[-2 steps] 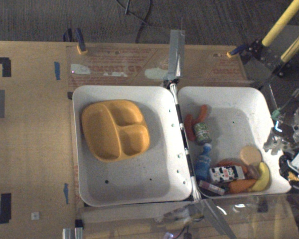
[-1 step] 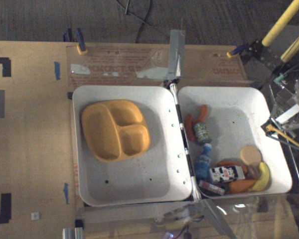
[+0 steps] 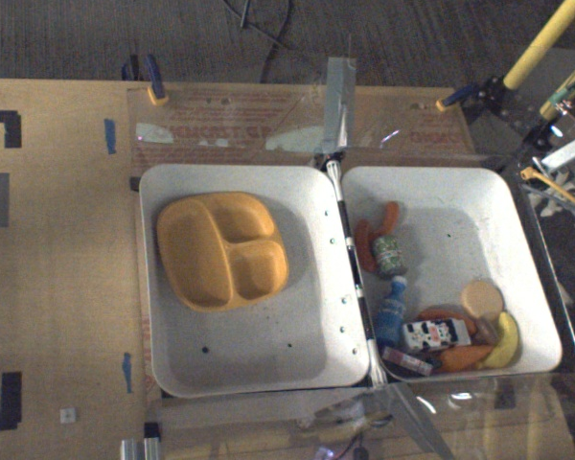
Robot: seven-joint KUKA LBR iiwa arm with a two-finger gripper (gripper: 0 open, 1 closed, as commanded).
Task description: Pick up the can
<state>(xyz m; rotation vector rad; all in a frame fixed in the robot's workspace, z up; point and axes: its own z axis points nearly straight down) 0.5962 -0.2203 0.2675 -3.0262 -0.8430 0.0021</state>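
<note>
We see the small green cylindrical can (image 3: 389, 255) lying in the right white bin (image 3: 460, 192), beside red sausage-shaped toys (image 3: 369, 242); the end effector's state we cannot tell. A yellow divided plate (image 3: 222, 249) occupies the left bin (image 3: 307, 343).

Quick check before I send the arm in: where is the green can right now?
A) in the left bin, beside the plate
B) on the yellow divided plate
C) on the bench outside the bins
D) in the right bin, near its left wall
D: the can lies in the right bin, close to its left wall, beside the red sausage and above the blue bottle.
</note>
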